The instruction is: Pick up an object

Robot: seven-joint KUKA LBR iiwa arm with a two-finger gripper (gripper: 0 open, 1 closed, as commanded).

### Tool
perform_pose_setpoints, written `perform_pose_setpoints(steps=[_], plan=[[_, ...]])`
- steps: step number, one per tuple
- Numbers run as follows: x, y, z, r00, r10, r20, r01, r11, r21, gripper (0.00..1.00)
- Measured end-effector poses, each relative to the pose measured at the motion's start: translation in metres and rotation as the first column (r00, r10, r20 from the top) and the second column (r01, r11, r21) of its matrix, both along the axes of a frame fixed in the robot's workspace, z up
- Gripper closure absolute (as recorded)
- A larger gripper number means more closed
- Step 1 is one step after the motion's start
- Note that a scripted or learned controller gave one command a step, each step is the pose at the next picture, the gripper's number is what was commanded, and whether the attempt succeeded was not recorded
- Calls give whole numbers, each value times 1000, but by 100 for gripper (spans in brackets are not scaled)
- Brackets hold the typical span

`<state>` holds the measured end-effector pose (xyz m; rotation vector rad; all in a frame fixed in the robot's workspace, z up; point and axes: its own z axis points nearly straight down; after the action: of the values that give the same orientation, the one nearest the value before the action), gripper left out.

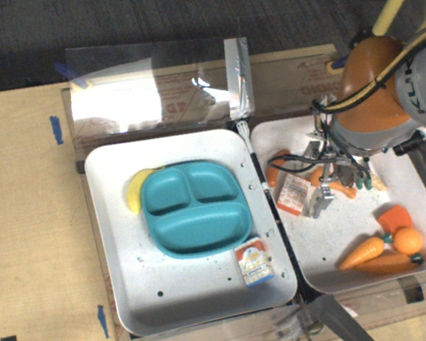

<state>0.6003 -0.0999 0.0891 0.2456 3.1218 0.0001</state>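
Two white bins (130,301) share the bench, and over the right one's twelve-to-nine o'clock corner the gripper (326,191) hangs with unreadable grip above a packet (292,193), so descend squarely, centered.

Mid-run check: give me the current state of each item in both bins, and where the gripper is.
teal divided plate: lying flat in left bin, upright
yellow object: partly tucked under the plate's left edge
small carton: by left bin's front right corner
snack packet: flat in right bin, beside gripper
toy carrot: lying on its side, right bin
gripper: low over right bin
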Motion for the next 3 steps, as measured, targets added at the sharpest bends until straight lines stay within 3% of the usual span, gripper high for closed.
perform_pose_setpoints(steps=[1,2,3], plan=[[4,-2,14,1000,0,12,0,1000,-6,100],[48,59,102,996,-85,5,85,996,3,100],[42,121,190,995,-102,7,102,995,5,100]])
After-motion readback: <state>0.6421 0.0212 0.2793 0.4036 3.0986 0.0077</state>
